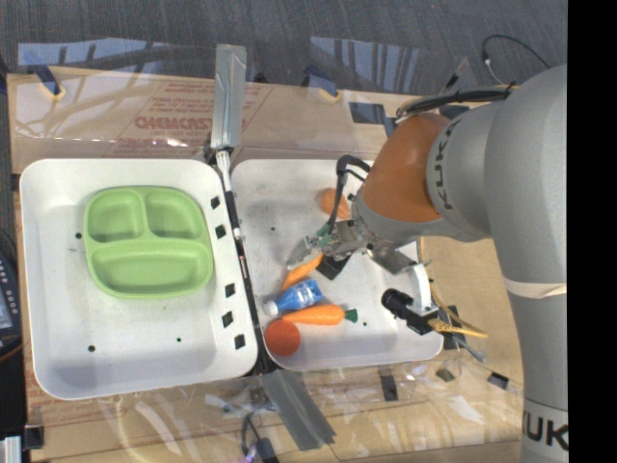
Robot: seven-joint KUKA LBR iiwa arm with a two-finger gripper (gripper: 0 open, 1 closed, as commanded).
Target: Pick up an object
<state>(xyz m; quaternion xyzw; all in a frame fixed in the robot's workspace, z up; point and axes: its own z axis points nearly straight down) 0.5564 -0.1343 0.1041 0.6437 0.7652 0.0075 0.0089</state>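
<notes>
My gripper is down in the right bin, near its middle. Its tip is just above and right of a small orange carrot-shaped piece, which lies slanted on the bin floor. Below that piece lie a blue bottle and a longer orange carrot with a green end. A red-orange ball rests at the bin's front left corner. Another orange object peeks out behind the wrist, partly hidden by the arm.
A green divided plate lies in the left bin. A divider wall with black clips separates the two bins. The arm's grey and orange body covers the right bin's right side.
</notes>
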